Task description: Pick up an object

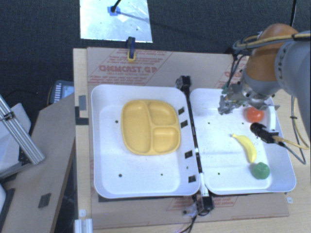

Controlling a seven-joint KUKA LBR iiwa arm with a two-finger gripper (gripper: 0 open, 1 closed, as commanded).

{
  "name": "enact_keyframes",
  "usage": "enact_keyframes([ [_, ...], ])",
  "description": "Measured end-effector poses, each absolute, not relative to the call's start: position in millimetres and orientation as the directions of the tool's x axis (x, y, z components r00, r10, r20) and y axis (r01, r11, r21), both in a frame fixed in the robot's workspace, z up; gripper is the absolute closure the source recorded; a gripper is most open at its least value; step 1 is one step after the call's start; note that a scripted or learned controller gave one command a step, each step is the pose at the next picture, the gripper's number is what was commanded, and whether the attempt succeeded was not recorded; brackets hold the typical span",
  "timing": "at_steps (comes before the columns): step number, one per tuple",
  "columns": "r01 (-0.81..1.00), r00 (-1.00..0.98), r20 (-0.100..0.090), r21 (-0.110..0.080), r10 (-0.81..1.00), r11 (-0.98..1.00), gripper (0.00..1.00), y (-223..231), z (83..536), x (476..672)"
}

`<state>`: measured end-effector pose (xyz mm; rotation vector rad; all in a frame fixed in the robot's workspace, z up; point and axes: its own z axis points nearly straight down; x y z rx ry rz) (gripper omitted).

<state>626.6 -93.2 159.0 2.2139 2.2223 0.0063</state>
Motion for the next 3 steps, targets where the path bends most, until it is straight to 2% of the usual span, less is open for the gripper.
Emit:
enact_keyframes([
  [2,1.000,-0.005,-0.001,0.007,1.000,0.005,1.00,-94.9,247.5,625.8],
  [3,1.000,-0.008,0.001,0.001,1.000,0.008,1.00,-50.5,253.3,602.9],
])
